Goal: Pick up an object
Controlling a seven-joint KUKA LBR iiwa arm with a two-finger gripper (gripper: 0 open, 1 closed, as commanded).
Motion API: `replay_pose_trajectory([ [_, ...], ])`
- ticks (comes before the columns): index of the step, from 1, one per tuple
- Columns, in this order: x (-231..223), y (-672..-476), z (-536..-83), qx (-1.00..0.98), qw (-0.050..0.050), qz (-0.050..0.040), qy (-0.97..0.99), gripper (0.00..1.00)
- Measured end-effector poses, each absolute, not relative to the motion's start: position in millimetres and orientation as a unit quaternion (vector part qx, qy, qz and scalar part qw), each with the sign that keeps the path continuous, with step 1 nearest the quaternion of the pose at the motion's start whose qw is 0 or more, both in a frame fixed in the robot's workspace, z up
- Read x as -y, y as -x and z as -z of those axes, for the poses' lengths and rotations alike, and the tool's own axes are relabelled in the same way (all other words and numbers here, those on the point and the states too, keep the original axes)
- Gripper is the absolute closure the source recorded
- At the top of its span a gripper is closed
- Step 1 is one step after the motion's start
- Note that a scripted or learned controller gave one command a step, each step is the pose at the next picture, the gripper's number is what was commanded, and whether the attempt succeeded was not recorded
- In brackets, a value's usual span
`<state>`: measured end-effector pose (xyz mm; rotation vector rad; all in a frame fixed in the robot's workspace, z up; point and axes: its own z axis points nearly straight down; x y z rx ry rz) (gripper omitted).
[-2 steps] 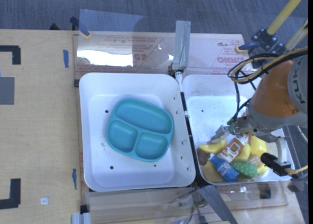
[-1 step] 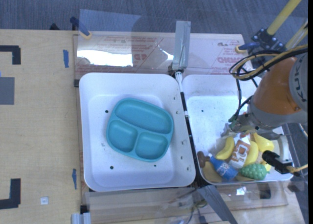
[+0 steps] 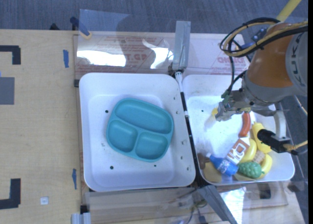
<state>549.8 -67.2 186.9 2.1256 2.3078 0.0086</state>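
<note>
My gripper (image 3: 226, 112) hung over the right bin (image 3: 195, 120); whether it was wide or narrow I could not tell. The toys (image 3: 244, 157) lay heaped just below and right of it. Being tightly packed, they might slip or jam my grasp.
</note>
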Motion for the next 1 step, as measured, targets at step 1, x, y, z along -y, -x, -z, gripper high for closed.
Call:
replay_pose_trajectory([
  [1, 54.2, -515.9, -201.4, -0.676, -0.002, 0.0011, -0.737, 1.00],
])
